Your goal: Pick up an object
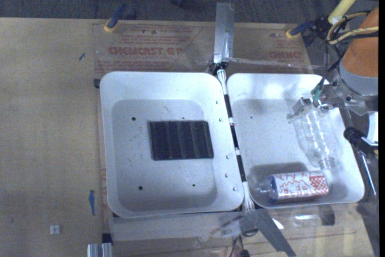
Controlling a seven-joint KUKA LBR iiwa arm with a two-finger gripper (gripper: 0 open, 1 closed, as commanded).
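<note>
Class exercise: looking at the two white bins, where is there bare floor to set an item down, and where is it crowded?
Left bin: bare floor all around the dark ribbed panel, widest toward its left wall. Right bin: the upper-left floor beside the divider is free. Crowded: the right bin's near edge, where the red-and-white can lies, and its right side, with the clear plastic bottle below the pincer.

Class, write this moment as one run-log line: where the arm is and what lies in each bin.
arm: over right bin | right bin: clear bottle, red-and-white can | left bin: dark ridged block
</note>
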